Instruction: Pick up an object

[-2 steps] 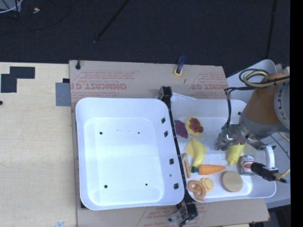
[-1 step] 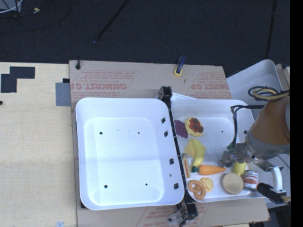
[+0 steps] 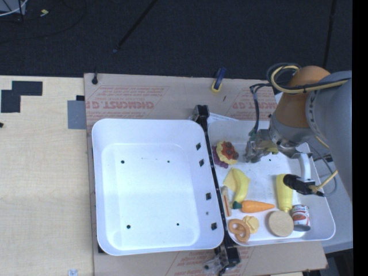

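Pale wood bench (image 3: 40, 171), with a brown cardboard sheet (image 3: 144, 99) over its right part, under both bins.

Left bin (image 3: 149, 183): white, shallow, the bigger of the two as seen.

Right bin (image 3: 265, 177): white, butted against the left bin's right edge. It carries all the loose things.

Arm (image 3: 325, 117): grey with an orange band, reaching in over the right bin's far right corner.

End effector (image 3: 253, 153): low over the right bin close to its far edge, just right of the red-and-yellow lump. Wide or narrow: cannot tell.

Things in the right bin, big to small:
- Banana (image 3: 237, 184): yellow, mid-bin near the left edge, lying at a slant.
- Yellow bottle (image 3: 284, 192): towards the right edge, long axis running far to near, its near end just beside the can.
- Carrot (image 3: 257, 206): orange, lying crosswise between banana and bottle, green end by the banana's near tip.
- Tan disc (image 3: 281, 223): round and flat, at the near edge, just beside the can.
- Can (image 3: 300, 216): red and white, near right corner.
- Red-and-yellow lump (image 3: 226, 152): far left corner. What kind of thing it is cannot be made out.
- Pretzel (image 3: 239, 229): near left corner.
- Small yellow piece (image 3: 250, 222): between pretzel and disc, touching the pretzel.
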Available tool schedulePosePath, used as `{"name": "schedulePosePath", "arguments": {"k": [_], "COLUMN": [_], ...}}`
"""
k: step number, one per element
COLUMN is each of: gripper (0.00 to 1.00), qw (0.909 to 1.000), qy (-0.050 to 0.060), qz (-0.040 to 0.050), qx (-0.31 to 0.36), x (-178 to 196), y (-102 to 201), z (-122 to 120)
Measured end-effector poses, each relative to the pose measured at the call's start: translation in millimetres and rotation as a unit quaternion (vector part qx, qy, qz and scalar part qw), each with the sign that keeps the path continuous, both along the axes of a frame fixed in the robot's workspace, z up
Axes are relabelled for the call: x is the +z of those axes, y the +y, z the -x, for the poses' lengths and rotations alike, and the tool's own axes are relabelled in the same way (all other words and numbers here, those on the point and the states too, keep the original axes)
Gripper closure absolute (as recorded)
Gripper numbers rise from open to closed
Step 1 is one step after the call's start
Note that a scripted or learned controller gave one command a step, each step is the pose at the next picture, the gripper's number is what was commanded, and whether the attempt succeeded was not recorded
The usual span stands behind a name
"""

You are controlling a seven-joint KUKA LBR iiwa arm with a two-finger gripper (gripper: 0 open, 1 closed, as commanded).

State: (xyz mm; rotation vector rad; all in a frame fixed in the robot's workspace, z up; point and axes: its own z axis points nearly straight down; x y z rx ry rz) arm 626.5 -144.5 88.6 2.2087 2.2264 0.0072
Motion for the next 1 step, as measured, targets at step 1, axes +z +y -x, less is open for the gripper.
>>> {"name": "schedulePosePath", "arguments": {"k": [1], "gripper": [1.00], "qw": [1.0000], "qy": [0.005], "qz": [-0.0007], "qx": [-0.006], "x": [138.0], "y": [-1.3], "z": [61.0]}}
